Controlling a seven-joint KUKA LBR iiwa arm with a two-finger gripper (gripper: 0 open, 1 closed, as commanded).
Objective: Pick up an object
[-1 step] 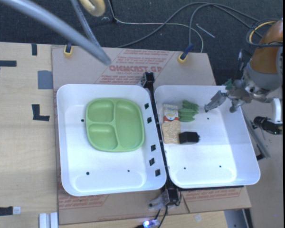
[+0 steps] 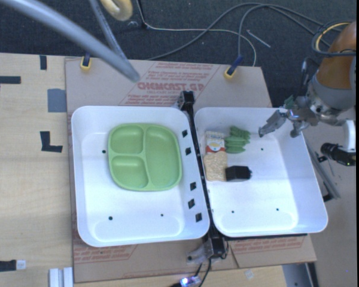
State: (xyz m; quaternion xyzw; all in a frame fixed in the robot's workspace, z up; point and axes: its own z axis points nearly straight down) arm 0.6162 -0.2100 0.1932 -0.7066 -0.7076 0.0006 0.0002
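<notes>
**Nothing lifted yet: gripper hangs spread over the right bin's far edge**

The bench carries two shallow white bins side by side. The left bin [image 2: 90, 178] holds a green divided plate [image 2: 145, 157] with three compartments, lying flat towards the far half of the bin. The right bin [image 2: 287, 202] holds the three smaller things, all grouped in its left, far part, next to the wall shared with the left bin.

The arm [image 2: 335, 70] comes in from the right, grey with its orange band showing above the wrist. Its gripper [image 2: 284, 124] sits over the far right rim of the right bin, with its two fingers spread apart and nothing between them. It is well apart from every object, so I judge the pick has not begun in any real sense: the reach, the closing on something and the lift are all left to do.

Of the candidates, the largest is a flat snack packet [image 2: 215, 155], pale with a reddish top. Its long axis runs from the far side of the bin to the near side, roughly parallel to the shared wall, with the reddish end pointing away from the camera. Just beside its far end, on the right, lies a green leafy toy [image 2: 237, 140], which seems to stretch across the bin, left to right. Just beside the packet's near end is a small black block [image 2: 238, 173], also a little longer left to right.

The leafy toy is nearest the gripper, so it looks the likeliest target, though the view does not settle that.
</notes>
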